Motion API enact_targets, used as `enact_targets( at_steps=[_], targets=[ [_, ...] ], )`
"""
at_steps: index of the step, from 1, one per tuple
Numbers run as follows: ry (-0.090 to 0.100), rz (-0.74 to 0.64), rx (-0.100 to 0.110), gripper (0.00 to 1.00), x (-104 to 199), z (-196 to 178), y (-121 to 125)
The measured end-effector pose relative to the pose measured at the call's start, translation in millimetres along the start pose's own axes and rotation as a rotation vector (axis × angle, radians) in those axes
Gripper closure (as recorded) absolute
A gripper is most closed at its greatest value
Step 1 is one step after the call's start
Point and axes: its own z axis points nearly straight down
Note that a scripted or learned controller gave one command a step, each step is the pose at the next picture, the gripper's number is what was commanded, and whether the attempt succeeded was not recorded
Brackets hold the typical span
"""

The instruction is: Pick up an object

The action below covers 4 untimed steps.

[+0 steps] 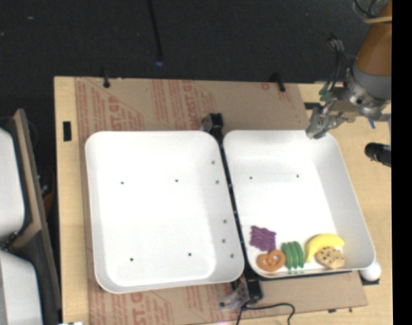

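Approach step, nothing picked yet. Your gripper hangs over the far right corner of the right bin; you cannot tell from this slant how the jaws stand.

Targets sit clustered in that bin's near right corner, well apart from the gripper: purple piece, orange pretzel, green piece, yellow banana, spotted cookie. Several touch.

Next move, by judgement: travel toward the near corner, descend on an outlying item; the purple piece looks least crowded.
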Motion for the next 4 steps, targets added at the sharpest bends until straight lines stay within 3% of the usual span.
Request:
enact_targets(
  at_steps=[1,2,3,4],
  targets=[
    [0.000,0.000,0.002,1.00,5,-1,-8],
    [0.000,0.001,0.003,1.00,17,18,-32],
    [0.001,-0.068,0.004,1.00,28,58,-54],
    [-0.001,0.002,-0.005,1.00,26,-15,-102]
  ],
)
